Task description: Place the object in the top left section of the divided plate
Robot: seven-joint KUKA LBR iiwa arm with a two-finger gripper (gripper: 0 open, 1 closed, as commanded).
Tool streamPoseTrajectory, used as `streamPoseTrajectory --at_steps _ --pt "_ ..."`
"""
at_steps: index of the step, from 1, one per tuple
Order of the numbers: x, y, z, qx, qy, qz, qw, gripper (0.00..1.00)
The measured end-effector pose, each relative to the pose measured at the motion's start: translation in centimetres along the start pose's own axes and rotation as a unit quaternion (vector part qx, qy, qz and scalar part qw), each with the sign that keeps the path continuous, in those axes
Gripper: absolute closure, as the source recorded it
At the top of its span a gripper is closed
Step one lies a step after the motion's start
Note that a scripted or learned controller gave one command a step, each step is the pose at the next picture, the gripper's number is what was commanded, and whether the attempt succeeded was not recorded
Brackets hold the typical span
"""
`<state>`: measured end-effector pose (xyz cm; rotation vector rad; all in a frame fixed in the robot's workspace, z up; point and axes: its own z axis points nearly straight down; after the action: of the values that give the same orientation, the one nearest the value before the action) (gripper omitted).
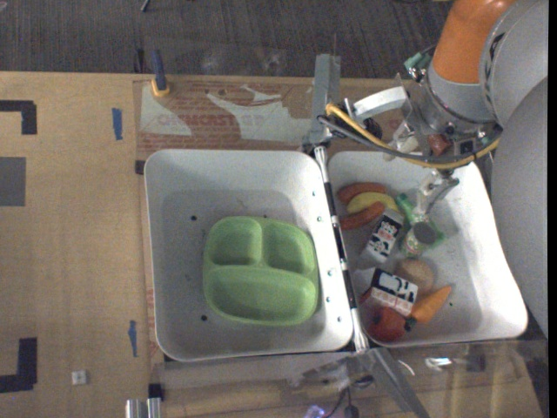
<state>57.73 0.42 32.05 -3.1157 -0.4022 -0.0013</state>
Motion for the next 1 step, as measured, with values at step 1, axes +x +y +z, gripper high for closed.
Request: streamPoseTrajectory --at_steps 1 --pt "0.04 0.05 -0.95 0.0 0.0 0.001 1.0 1.0"
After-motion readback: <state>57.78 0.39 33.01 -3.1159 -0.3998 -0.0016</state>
